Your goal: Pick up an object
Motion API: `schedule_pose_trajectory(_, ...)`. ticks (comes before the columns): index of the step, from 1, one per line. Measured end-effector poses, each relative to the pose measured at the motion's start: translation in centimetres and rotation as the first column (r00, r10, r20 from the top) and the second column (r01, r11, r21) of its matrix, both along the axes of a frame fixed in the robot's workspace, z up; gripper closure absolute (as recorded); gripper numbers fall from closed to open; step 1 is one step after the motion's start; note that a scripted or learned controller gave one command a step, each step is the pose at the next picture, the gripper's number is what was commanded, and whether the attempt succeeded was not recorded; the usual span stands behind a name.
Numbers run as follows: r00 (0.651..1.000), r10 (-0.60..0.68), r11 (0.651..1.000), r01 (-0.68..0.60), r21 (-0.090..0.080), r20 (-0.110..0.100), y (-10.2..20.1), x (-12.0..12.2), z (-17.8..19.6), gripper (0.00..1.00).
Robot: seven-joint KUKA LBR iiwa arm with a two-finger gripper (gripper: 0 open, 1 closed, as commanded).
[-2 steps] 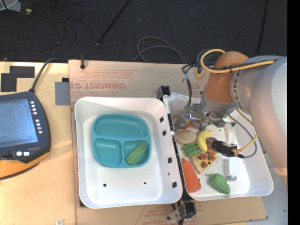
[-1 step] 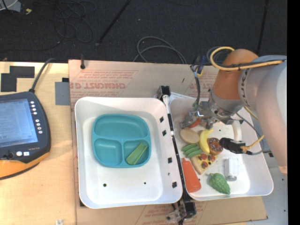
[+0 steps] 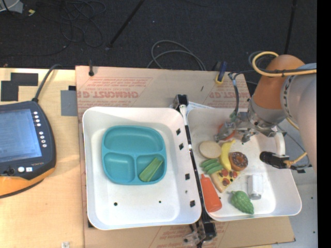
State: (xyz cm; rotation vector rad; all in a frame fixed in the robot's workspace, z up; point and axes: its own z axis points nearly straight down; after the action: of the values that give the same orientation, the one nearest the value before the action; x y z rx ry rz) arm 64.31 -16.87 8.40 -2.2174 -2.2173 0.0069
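Mostly yellow, curved toy banana (image 3: 226, 155)

One fixed camera looks down at a slant on the left bin (image 3: 93, 138) and right bin (image 3: 282, 190).

We see a robot lab. A big robot arm (image 3: 289, 94) reaches over a bench with two white bins (image 3: 90, 138), black cables (image 3: 176, 53) on the dark floor, and a control tablet (image 3: 23, 138).
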Motion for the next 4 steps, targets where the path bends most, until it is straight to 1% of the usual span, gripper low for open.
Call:
schedule_pose_trajectory(1,1.000,0.002,1.000,-0.002,0.004,-0.013,0.14,-0.12,0.69,1.00)
schedule_pose_trajectory(2,1.000,0.002,1.000,-0.002,0.002,-0.005,0.15,0.04,0.74,0.00)
schedule_pose_trajectory(3,1.000,0.002,1.000,-0.002,0.005,-0.017,0.12,-0.14,1.22,1.00)
schedule_pose_trajectory(4,1.000,0.002,1.000,-0.002,0.004,-0.012,0.12,-0.03,1.31,0.00)
